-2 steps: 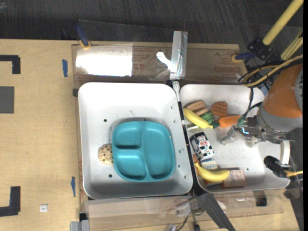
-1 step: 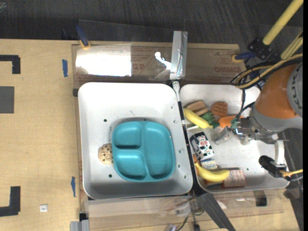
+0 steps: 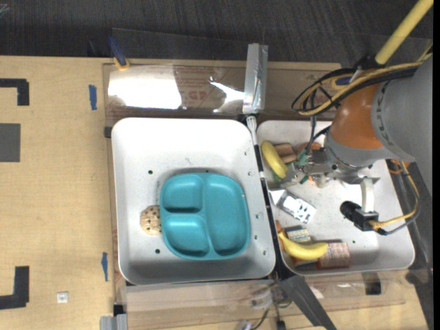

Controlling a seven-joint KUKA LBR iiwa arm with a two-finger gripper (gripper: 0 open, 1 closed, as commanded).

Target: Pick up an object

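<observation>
My gripper [image 3: 300,171] hangs low over the upper left of the right bin [image 3: 395,253], under the grey arm with its orange band [image 3: 357,122]. It sits just right of a pale yellow banana-shaped piece [image 3: 272,159] that lies against the bin's left wall. Below the gripper lies a white box with dark marks [image 3: 298,209]. A yellow banana [image 3: 303,250] rests along the bin's front, with a brownish cylinder [image 3: 337,254] at its right end. Nothing can be seen held in the gripper.
The left bin [image 3: 137,143] holds a teal divided plate [image 3: 204,215] with a speckled cookie [image 3: 150,220] at its left edge. Cables and a black fitting [image 3: 358,215] hang from the arm over the right bin. A metal divider [image 3: 255,81] stands behind the bins.
</observation>
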